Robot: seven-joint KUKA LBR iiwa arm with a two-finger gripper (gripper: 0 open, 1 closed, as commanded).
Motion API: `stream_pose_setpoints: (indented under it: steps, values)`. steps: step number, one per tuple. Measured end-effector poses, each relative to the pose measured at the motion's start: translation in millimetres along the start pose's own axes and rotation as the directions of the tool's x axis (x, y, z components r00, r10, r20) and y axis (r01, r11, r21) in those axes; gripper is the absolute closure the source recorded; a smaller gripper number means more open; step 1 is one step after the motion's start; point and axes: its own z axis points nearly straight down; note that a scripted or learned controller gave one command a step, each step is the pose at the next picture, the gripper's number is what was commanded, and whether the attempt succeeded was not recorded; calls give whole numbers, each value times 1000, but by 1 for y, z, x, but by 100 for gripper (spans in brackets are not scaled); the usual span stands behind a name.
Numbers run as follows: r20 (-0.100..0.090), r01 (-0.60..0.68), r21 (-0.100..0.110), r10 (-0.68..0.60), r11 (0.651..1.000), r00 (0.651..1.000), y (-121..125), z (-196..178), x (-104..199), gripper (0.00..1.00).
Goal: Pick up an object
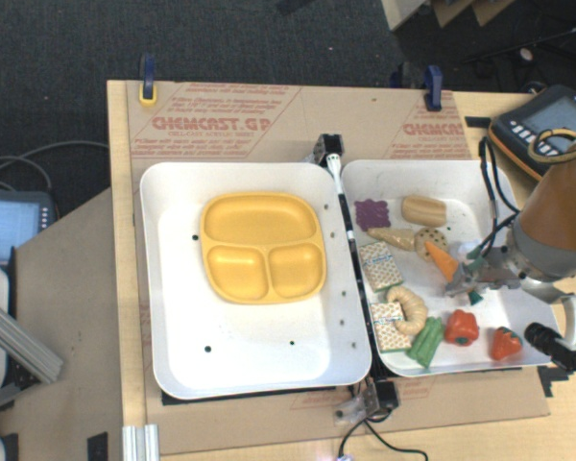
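Fingers: the gripper [464, 288] is low by the orange carrot [440, 257] (open or closed, I cannot tell).
Tip: come straight down, squeeze slowly.

Looking down at a slant from above the bench [269, 104], taking in both bins [173, 286] from moderate height, arm [557, 219] entering at right.

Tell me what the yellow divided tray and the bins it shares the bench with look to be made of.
Yellow tray: likely moulded plastic, semi-matte, judging by its even colour and soft rounded compartment ridges. White bins: probably thin formed plastic, smooth with a slight sheen, rounded corners and shallow walls. Neither can be confirmed from the look alone.
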Motion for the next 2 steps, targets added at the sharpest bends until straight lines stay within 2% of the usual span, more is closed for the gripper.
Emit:
stream_pose_setpoints:
  steps: [1,2]
  values:
    - [-5,14,-7,-14,1000,1000,4,-95,111,100]
    - [-2,8,-3,-8,1000,1000,28,-128,146,100]
